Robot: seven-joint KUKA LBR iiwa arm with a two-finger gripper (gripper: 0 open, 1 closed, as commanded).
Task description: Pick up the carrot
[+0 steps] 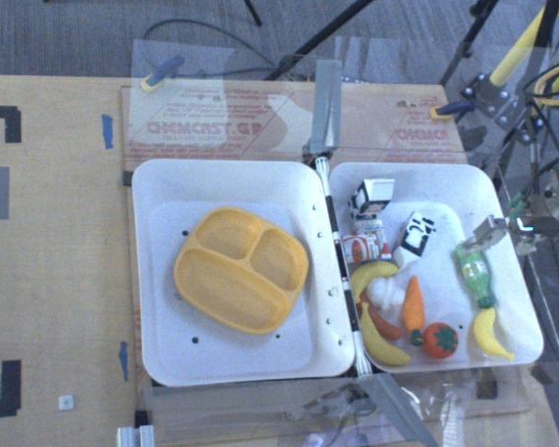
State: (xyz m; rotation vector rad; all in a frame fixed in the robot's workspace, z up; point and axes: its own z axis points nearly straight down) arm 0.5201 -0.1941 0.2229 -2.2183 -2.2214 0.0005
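Observation:
The carrot (414, 304) is short and orange and lies nearly upright in the camera view, in the lower middle of the right bin (447, 186). Its lower tip almost touches a red tomato (439, 340). A white lump (385, 291) rests against the carrot's left side, with a yellow banana (380, 343) and a red-orange piece (384, 325) beside and below it.
The right bin also holds a green bottle (473, 273), a second small banana (491, 333), a black-and-white box (415, 234), a red-labelled can (363, 249), a white carton (374, 196) and a grey piece (488, 233) at its right wall. A yellow divided plate (241, 268) lies in the left bin (158, 250).

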